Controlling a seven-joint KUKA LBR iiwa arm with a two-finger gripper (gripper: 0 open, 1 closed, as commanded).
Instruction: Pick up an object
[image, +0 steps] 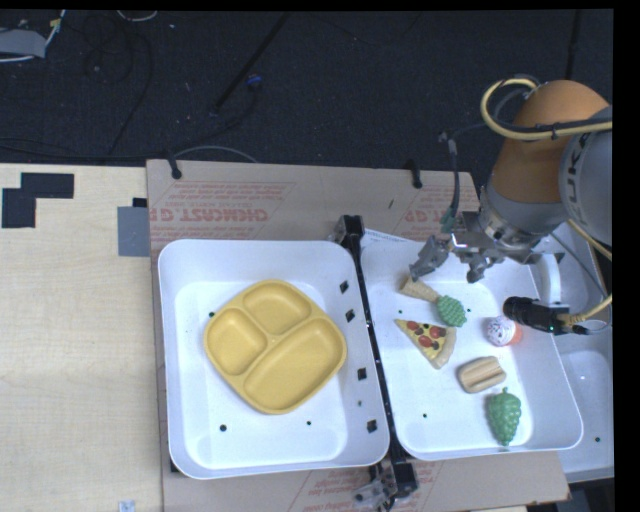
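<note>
Light wooden tabletop (70, 340) under a dark floor strewn with cables; on it a brown cardboard sheet (260, 205) carries two shallow white plastic bins. Left bin (190, 420): yellow three-compartment plate (275, 345). Right bin (565, 410): pizza-slice toy (428, 338), green grape bunch (504, 415), bread roll (481, 374), green-topped wedge (437, 300), small white-red ball (501, 331); hand (452, 256) released, fingers spread above the bin's far edge, grasping nothing.

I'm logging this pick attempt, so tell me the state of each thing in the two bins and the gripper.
Yellow divided plate: flat, left bin.
Pizza slice: flat, right bin.
Bread roll: lying, untouched.
Green grapes: lying near the corner.
Small ball: resting.
Gripper: fingers open, holding nothing.
</note>
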